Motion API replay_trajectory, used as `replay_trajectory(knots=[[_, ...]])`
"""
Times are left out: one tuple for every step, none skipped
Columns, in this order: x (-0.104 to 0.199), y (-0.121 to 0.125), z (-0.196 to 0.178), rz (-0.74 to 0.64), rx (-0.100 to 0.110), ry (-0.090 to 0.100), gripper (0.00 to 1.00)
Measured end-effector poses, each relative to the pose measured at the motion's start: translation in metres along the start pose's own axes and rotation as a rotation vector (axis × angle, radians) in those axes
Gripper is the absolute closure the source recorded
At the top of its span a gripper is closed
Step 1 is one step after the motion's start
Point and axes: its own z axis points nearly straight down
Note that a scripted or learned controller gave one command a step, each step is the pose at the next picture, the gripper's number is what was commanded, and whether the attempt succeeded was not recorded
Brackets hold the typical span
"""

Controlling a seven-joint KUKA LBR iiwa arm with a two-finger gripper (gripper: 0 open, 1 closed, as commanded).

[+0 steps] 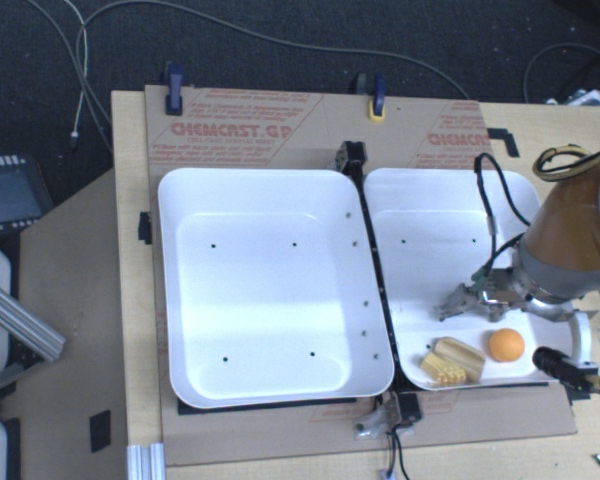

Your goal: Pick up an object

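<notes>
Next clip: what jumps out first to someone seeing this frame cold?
The orange ball draws the eye, lying near the front edge of the right bin, with a tan corn-cob-like piece just to its left. Above them the arm's pincer hangs low over that bin's floor, and nothing shows between its fingers. The big white left bin beside it takes up the middle of the view.

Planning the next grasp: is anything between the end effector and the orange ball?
Nothing visible does. The end effector sits in the right white bin, with bare floor between it and the small round orange ball.
</notes>
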Motion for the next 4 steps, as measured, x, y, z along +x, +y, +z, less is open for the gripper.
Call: replay_trajectory(knots=[[0.0, 0.002, -0.013, 0.0, -0.006, -0.002, 1.0], [-0.003, 0.007, -0.056, 0.0, -0.008, -0.002, 1.0], [-0.006, 0.013, -0.117, -0.001, -0.01, -0.003, 1.0], [-0.015, 0.018, -0.165, 0.0, -0.009, -0.003, 1.0]])
